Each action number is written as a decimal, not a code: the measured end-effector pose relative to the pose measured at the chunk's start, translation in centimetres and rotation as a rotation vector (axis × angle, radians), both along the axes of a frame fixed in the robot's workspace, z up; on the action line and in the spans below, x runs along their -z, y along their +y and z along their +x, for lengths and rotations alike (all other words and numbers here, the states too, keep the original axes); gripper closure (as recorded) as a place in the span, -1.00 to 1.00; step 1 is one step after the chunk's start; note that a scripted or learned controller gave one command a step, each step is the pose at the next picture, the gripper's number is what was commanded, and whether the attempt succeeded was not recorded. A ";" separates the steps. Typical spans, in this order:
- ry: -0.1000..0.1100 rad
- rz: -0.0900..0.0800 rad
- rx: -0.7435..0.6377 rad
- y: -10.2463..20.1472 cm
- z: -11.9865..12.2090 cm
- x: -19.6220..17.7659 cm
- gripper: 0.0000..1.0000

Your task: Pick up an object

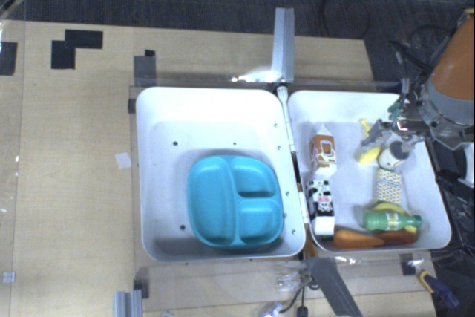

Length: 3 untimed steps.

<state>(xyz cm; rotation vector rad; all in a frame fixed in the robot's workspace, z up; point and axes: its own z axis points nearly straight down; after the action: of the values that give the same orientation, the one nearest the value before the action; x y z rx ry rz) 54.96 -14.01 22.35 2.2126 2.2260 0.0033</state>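
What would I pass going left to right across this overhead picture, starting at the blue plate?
Blue divided plastic tray → small brown-and-white carton → yellow plastic piece → grey arm with its orange band.

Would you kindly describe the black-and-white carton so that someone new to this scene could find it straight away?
Start at the right bin, the one crowded with small items. Along its left wall, beside the divider, stand two small cartons end to end; the cow-patterned carton is the nearer one, just below the orange-brown carton. Its black-and-white patches set it apart from everything around it.
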 end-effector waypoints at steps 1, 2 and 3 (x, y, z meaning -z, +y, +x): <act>-0.002 0.000 0.039 -5.7 4.1 11.3 -1.00; -0.002 -0.002 -0.195 -5.1 2.8 11.8 -1.00; -0.010 -0.005 -0.198 -5.1 3.1 10.5 1.00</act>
<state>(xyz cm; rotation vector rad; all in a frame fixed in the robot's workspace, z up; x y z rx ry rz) 58.09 -19.09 11.83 1.9751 2.4256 0.0101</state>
